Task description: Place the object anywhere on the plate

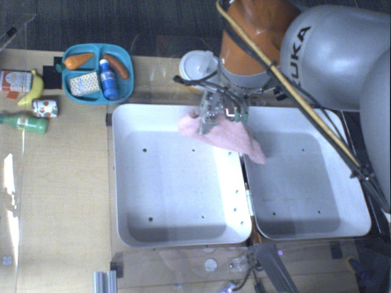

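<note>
One gripper (211, 116) | clamped on pink cloth (229, 138) | cloth hangs below, over bin divide

End effector (221, 116) hanging over the back rims where the left bin (177, 182) and right bin (305, 188) are meeting; pink cloth (225, 137) draping beneath it across both. Blue divided tray (98, 73) sitting on tabletop (55, 194).

A: Backdrop check?
B: Light wood bench (55, 212), glare streak near its left edge. Dark grey carpet-like floor (122, 11) along the top.
A: Clutter?
B: Far-left corner: blue divided tray (125, 72) with toy food, banana (32, 89), small can (45, 108), green bottle (24, 123) lying flat. White cup (197, 66) behind the bins.
</note>
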You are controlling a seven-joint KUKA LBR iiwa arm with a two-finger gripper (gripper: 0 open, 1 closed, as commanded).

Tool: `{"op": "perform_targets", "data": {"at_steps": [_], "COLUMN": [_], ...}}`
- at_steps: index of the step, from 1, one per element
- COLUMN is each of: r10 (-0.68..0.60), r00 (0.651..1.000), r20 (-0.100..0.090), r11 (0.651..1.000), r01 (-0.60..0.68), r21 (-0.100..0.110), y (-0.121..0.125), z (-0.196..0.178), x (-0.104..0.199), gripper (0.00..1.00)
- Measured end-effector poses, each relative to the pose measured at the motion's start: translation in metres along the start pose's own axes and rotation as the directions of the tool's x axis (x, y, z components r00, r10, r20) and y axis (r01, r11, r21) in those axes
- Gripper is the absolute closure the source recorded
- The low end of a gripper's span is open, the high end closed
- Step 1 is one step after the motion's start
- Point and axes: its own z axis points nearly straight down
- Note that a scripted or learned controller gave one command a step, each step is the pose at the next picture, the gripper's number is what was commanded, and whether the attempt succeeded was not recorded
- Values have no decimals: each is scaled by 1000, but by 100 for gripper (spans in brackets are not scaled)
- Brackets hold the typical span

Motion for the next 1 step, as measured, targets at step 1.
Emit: {"op": "perform_targets", "data": {"at_steps": [1], "r10": [0], "r00": [1000], "r20": [0], "r11": [1000], "r01": [0], "r21": [0], "y": [0], "z": [0], "x": [0], "gripper": [0]}}
